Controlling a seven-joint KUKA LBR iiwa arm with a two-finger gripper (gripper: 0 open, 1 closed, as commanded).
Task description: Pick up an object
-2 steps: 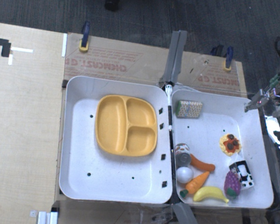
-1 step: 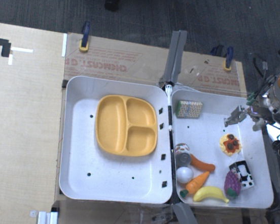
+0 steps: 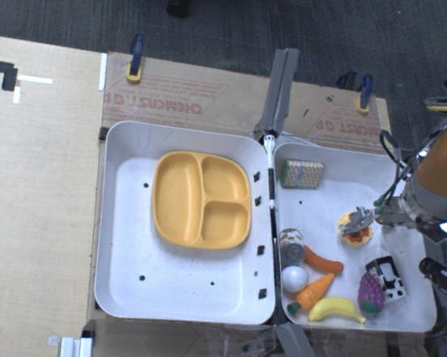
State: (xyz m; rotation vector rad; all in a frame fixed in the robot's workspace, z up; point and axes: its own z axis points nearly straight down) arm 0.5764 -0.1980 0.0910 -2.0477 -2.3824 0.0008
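We're at the reach step: gripper (image 3: 358,222) sits right over the round toy (image 3: 354,232) in the right bin (image 3: 421,322), above the carrots (image 3: 322,264). Can't tell its state. Next it needs a clean close, then lift.

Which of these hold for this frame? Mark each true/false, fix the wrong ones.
1. The yellow three-compartment plastic plate lies in the left white bin. True.
2. The yellow toy banana lies in the left bin. False: it lies in the right white bin, near the front wall.
3. The gripper is over the right bin, above a small round yellow-and-red item. True.
4. The purple toy grape bunch sits on the plate. False: it is in the right bin, beside the banana.
5. Two orange toy carrots lie near a white ball. True.
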